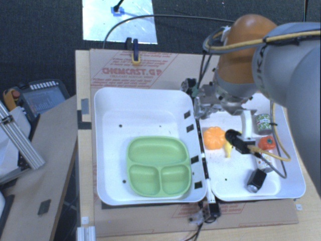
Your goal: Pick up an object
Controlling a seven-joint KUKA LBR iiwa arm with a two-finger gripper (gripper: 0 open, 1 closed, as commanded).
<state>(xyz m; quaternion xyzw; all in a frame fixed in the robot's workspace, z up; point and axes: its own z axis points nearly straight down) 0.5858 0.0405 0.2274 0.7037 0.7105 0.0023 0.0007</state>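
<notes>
- Dark cloth backdrop behind, shiny foil square (119, 11) at top; a printed cardboard sheet (150, 70) lies under two white bins.
- Left bin (108, 134): one green divided plate (159, 165), lying flat and well apart from the tool.
- Right bin (293, 185): orange object (214, 137) just beside the divider, red object (267, 142) near the far wall, small can (262, 123) just above it.
- Grey arm (291, 69) reaches in from the right, wrist low over the upper part of the right bin.
- Tool (199, 110) sits at the divider between the bins, just above the orange object; its tip is hard to make out against the arm.
- Can't tell if the tool is wide or narrow, and nothing is visibly held in it.
- Progress, as a judgement: the pick is not done. Every loose item rests on a bin floor, none lifted.
- Left to do: settle on a target (the orange object is nearest), close on it, lift it clear of the bin.
</notes>
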